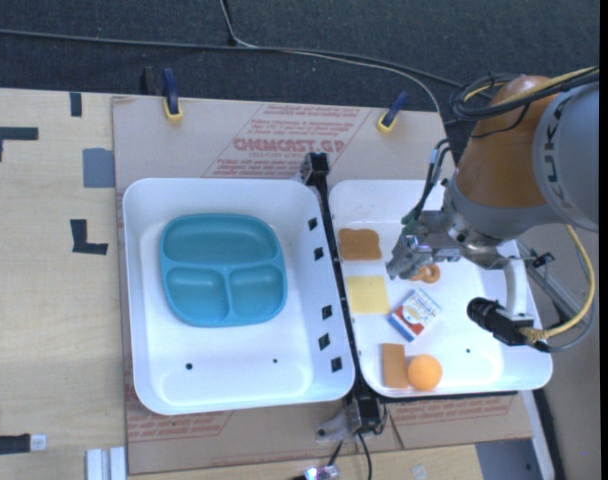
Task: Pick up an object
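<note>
the grey arm (514, 168) bends down into the right bin (484, 368). i cannot tell how its pincer (414, 260) stands. two bins, one blue tray (224, 270), five small things. the small box (415, 314) lies just at six o'clock from the pincer.

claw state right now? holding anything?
Claw: low over the right bin, near the brown square and yellow square. Cannot be told whether it is open, closed or holding something.
</note>
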